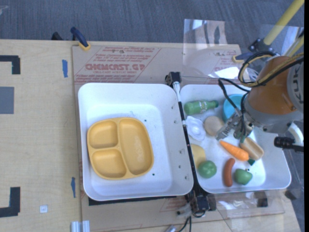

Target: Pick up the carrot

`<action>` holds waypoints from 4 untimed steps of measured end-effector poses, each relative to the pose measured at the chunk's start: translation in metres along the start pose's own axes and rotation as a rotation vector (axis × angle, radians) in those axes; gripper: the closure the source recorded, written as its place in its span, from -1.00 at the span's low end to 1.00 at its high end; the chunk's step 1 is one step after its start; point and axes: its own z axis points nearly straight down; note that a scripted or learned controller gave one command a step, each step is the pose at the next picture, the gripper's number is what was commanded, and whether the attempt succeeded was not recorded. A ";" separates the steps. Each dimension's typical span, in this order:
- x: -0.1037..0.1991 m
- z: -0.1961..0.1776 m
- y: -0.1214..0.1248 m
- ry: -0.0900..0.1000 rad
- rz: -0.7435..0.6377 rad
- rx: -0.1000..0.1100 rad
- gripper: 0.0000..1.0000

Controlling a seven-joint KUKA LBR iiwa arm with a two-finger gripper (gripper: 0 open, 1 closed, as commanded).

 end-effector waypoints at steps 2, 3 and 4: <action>0.038 0.021 -0.042 0.034 0.363 0.029 -1.00; 0.035 0.010 -0.041 0.027 0.361 0.026 1.00; 0.071 -0.075 -0.007 0.040 0.450 0.038 1.00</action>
